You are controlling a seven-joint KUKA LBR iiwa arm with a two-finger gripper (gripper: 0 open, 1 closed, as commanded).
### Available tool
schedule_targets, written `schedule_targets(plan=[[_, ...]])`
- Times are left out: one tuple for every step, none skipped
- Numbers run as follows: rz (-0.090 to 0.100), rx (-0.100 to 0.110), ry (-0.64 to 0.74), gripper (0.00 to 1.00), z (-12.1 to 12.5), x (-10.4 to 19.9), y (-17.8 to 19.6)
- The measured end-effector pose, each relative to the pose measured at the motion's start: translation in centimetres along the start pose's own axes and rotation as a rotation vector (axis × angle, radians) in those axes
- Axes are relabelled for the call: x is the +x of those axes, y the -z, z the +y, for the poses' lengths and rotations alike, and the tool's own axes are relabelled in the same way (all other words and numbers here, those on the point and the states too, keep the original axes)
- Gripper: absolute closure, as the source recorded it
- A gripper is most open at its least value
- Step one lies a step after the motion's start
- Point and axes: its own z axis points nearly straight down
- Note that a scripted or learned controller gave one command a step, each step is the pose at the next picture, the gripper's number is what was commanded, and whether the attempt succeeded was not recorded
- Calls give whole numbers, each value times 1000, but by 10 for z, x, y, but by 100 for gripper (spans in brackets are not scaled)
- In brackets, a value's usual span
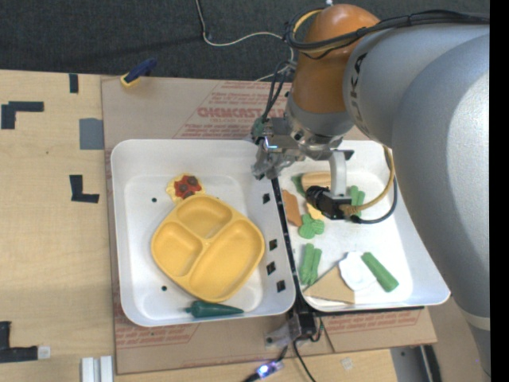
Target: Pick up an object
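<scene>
Dark, smooth and tapered, a green pod [215,310] is seen beside the glossy yellow plate [208,249], beyond which the gripper [266,164] is held, state indiscernible.

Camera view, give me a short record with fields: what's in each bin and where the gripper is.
left bin: yellow divided plate, small yellow-and-red toy, dark green piece
right bin: green stick, orange piece, white piece, tan wedge
gripper: above the divide between the bins, towards their far end
held object: cannot tell
</scene>
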Motion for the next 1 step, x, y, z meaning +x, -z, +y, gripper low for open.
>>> schedule_targets(plan=[[-1, 1, -3, 100, 22, 40, -5]])
